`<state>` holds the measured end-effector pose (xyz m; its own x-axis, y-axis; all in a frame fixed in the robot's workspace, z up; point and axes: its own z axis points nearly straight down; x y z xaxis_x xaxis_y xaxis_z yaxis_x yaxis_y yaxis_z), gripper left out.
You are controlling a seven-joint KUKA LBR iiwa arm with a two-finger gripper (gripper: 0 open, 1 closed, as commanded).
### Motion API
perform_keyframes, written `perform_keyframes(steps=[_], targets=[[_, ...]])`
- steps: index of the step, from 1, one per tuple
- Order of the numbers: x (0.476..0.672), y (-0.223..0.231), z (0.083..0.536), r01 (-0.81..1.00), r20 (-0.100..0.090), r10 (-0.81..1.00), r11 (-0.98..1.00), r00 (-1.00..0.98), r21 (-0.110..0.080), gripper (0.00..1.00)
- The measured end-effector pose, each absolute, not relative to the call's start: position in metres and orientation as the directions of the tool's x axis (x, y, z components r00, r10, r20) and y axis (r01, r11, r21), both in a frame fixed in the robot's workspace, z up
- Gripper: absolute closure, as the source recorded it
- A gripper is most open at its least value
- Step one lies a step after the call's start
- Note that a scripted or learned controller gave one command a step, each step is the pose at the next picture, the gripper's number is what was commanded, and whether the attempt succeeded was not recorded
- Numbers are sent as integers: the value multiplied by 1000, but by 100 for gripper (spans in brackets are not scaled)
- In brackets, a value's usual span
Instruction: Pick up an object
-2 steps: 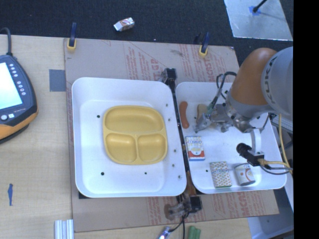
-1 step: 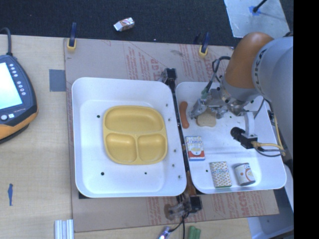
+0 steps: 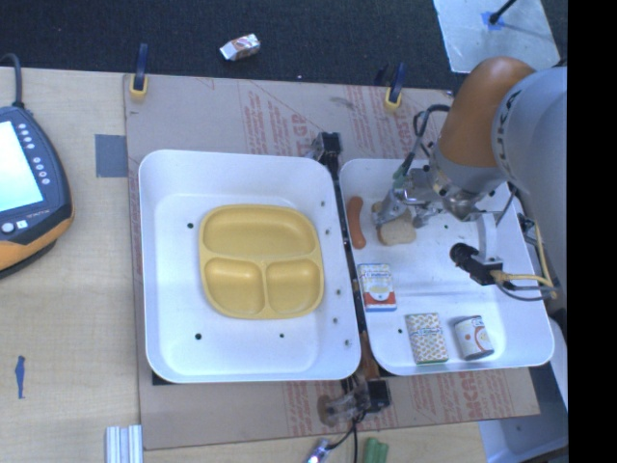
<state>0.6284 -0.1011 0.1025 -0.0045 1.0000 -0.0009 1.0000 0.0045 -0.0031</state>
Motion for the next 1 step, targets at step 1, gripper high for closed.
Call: perform_keyframes(steps=[1], targets=[[609, -43, 192, 1000, 1, 1000, 3, -3, -2, 100]])
